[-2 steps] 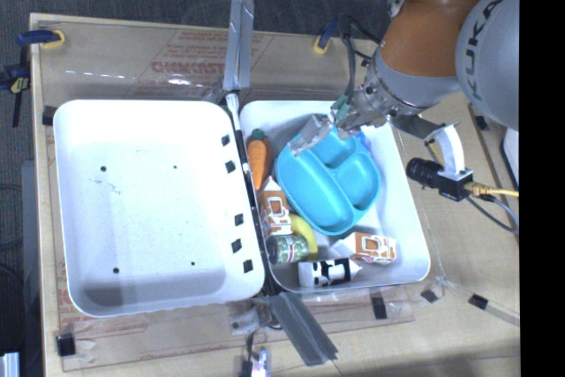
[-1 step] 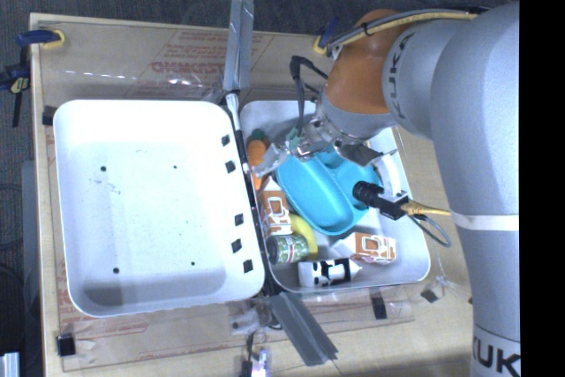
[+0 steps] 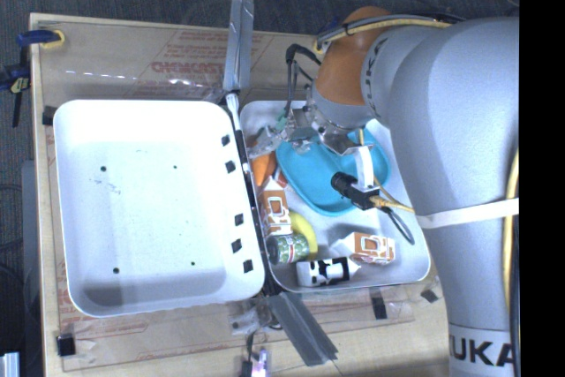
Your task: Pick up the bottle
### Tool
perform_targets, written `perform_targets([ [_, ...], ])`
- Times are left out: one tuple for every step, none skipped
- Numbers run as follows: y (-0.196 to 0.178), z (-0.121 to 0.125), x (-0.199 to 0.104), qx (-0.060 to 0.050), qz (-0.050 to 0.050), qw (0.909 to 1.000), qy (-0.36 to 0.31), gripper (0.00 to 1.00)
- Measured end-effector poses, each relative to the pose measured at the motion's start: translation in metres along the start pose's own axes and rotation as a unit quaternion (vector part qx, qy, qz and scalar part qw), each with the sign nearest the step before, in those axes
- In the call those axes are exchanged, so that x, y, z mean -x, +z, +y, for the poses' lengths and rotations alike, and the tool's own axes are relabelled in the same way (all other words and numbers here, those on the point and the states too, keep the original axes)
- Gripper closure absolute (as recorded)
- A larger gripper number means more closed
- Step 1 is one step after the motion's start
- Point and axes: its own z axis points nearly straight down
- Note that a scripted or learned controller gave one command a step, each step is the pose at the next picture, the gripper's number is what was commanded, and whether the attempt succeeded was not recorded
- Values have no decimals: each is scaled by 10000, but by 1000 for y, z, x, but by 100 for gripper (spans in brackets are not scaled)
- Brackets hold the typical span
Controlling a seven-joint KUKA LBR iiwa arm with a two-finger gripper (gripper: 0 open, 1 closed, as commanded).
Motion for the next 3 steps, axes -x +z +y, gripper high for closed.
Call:
perform_targets([
  [6,28,24,19,3,9961,884,0],
  [-5,28,22,-20,23,9964,850,100],
  [-103,-68,37,-69,9,9999,132,100],
])
